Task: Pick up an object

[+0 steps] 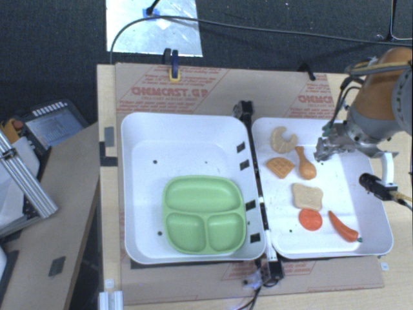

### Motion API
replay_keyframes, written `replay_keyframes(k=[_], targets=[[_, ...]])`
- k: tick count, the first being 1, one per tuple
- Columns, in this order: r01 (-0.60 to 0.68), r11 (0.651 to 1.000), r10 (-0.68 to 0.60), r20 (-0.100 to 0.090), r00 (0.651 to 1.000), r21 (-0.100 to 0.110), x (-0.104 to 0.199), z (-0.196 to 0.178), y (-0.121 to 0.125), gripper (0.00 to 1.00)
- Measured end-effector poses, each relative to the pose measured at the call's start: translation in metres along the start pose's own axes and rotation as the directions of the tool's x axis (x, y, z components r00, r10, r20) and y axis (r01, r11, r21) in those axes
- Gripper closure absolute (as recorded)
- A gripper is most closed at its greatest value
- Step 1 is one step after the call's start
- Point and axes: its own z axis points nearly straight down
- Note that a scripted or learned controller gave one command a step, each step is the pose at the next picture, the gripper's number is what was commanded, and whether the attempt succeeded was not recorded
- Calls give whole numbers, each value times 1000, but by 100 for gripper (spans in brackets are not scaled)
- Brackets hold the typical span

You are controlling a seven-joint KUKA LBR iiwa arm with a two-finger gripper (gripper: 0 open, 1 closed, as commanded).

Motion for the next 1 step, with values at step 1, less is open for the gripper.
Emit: replay_keyframes(k=[1], targets=[[2,1000,-2,1,1000,-4,-2,-60,11,100]])
